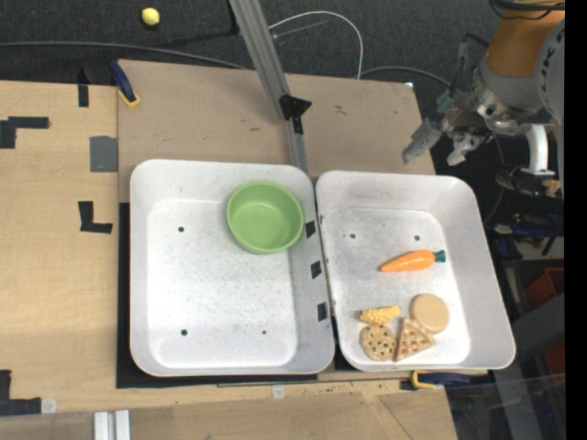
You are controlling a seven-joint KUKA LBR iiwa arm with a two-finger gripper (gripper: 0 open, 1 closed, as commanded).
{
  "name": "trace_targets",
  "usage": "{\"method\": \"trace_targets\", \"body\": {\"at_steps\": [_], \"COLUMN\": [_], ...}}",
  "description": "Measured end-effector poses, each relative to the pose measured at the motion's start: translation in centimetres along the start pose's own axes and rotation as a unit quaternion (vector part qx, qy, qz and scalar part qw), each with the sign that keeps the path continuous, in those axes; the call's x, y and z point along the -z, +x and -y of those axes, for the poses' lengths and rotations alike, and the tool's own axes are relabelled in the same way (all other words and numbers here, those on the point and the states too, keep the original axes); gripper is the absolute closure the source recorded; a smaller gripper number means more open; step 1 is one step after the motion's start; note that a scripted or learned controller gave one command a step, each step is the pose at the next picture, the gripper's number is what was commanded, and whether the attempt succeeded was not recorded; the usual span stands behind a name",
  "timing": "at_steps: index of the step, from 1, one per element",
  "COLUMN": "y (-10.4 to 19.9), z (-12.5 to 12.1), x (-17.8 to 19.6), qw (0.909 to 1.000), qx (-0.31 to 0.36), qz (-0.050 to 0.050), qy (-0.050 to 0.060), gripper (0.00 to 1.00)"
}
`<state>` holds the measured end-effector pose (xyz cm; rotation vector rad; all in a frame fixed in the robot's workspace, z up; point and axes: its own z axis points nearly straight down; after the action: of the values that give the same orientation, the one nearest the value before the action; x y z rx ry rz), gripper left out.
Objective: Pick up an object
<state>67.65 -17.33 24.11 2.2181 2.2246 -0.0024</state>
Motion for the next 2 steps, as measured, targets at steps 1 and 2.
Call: {"method": "trace_targets", "body": {"at_steps": [1,2], "y": [0.0,-0.5], "z": [0.0,0.0], "x": [0.0,-6.3], "qw": [1.0000,1.0000], "qx": [0.000,-0.001], "qz": [0.000,0.000], "qy": [0.000,0.003], "gripper": [0.00,0.00]}}
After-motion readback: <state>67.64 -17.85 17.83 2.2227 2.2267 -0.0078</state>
